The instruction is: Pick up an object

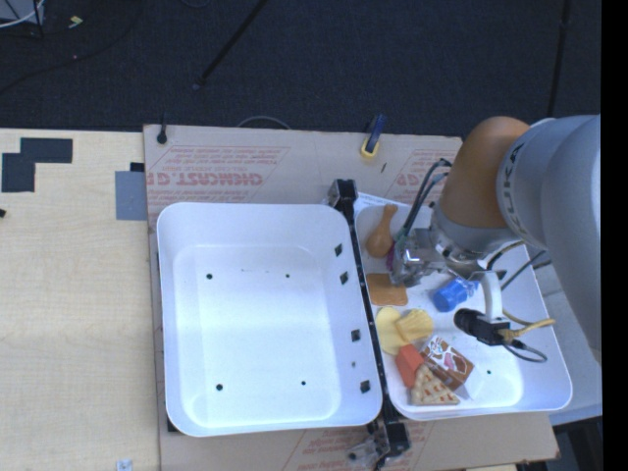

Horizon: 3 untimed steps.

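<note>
My gripper (404, 260) hangs low over the upper left part of the right bin (549, 386). A brown drumstick-shaped toy (381, 232) lies just up and left of it, and a tan toast-like slab (386, 289) lies just below it. To the gripper's lower right rests a blue object (451, 293). Nearer the front are a yellow piece (403, 328), a red-orange piece (408, 363), a small printed packet (449, 360) and a waffle-like wedge (432, 391). The wrist hides part of the bin's back.
The left bin (177, 263) sits beside the right one, with a black divider rail (359, 292) between them. Both stand on a cardboard sheet (245, 170). A blue and yellow clamp (373, 137) sits at its back edge. The big grey arm (549, 194) covers the right side.
</note>
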Each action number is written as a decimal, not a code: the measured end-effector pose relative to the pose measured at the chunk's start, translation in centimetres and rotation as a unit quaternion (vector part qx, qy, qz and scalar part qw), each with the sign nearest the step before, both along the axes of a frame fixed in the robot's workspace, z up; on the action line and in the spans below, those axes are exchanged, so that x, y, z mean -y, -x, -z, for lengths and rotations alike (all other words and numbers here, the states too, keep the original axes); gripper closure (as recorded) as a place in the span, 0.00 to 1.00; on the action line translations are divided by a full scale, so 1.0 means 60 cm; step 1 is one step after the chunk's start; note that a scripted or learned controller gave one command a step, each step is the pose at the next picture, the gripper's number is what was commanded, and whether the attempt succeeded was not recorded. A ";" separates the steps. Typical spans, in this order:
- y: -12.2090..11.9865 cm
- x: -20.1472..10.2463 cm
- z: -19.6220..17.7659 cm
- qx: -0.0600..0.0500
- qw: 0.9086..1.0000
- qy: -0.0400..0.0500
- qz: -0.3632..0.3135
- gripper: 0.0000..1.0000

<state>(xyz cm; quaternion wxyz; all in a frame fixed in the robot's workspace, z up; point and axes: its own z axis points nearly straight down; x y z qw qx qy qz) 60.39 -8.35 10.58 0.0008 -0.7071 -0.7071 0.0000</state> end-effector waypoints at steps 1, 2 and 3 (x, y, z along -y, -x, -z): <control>-0.059 0.088 -0.094 0.003 1.000 0.002 0.001 1.00; -0.003 0.175 0.037 -0.002 1.000 0.000 0.002 1.00; -0.069 0.134 0.030 0.001 1.000 0.000 -0.001 1.00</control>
